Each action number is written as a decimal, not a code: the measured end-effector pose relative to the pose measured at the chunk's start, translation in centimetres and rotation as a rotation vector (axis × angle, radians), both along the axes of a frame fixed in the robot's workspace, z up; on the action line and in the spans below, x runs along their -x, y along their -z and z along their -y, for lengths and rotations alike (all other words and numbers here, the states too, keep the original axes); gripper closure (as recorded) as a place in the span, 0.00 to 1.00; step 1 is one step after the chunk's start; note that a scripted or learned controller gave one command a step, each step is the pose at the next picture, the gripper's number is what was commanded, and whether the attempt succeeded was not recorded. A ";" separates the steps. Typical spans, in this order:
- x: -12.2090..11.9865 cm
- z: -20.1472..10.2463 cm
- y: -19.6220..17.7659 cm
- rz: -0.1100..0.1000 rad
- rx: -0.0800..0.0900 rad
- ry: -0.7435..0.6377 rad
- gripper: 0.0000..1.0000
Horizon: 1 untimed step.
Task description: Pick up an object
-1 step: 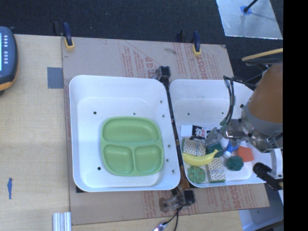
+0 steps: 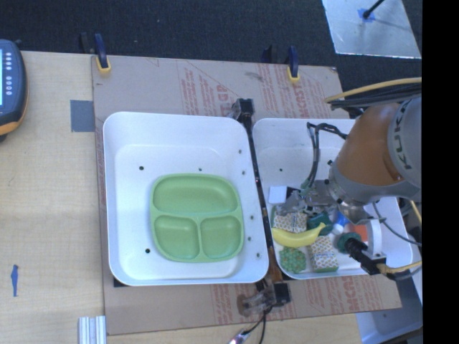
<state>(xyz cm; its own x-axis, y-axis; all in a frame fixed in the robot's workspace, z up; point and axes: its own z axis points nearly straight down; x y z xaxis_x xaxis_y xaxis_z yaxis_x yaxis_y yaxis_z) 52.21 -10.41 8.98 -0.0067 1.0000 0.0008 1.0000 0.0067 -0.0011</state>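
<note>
Presently, the approach-and-grasp step is judged to be in hand, with no object lifted yet. Nearest the camera, in the right bin [image 2: 287,138], a cluster of small objects is seen: a green-patterned packet [image 2: 294,260], a banana [image 2: 297,236] lying across the pile, and a checkered packet [image 2: 288,221] just behind it. The claw [image 2: 331,217] is lowered over this clutter, just right of the banana's tip; whether it is spread or pressed together cannot be told, as the wrist hides it. A firm closure on one item, then a straight lift, is called for next. Further left, a green divided plate [image 2: 196,217] rests in the left bin [image 2: 122,192] on the counter [image 2: 43,213].
</note>
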 end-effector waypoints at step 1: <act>-9.6 5.4 -0.4 0.009 0.005 -0.001 0.00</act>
<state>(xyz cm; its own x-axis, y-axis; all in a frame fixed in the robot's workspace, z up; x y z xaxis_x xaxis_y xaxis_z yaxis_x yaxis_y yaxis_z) 61.78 -15.80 9.41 -0.0074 1.0000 -0.0038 0.9999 0.0075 0.0081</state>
